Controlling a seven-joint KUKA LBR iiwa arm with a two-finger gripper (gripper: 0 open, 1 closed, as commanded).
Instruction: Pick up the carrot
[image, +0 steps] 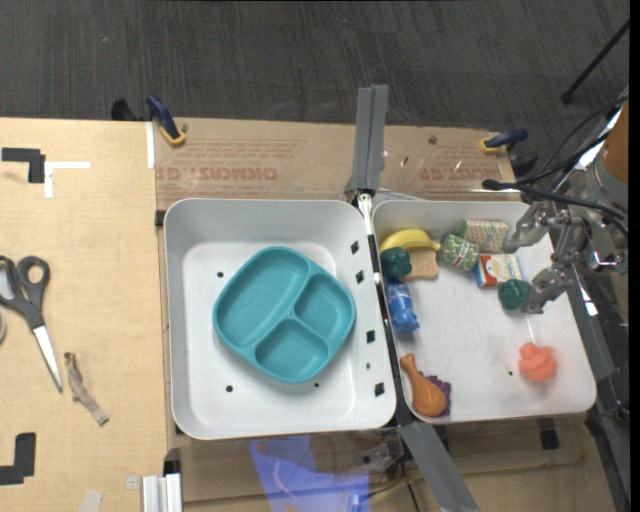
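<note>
- The gripper is hovering at the right bin's three o'clock rim, fingers spread, grasping nothing.
- The carrot is lying at five o'clock, bare floor around it.

Two shallow white plastic bins, side by side on a pale tan wooden bench. In the left bin, a teal three-compartment plastic plate. In the right bin: a yellow toy banana, a dark green rounded toy, a blue crumpled packet, an orange toy with a purple patch beside it, a bright orange-pink round toy, a green-and-white speckled packet, a red-and-white small carton. Grey-handled metal scissors at left. Brown printed cardboard behind.
</note>
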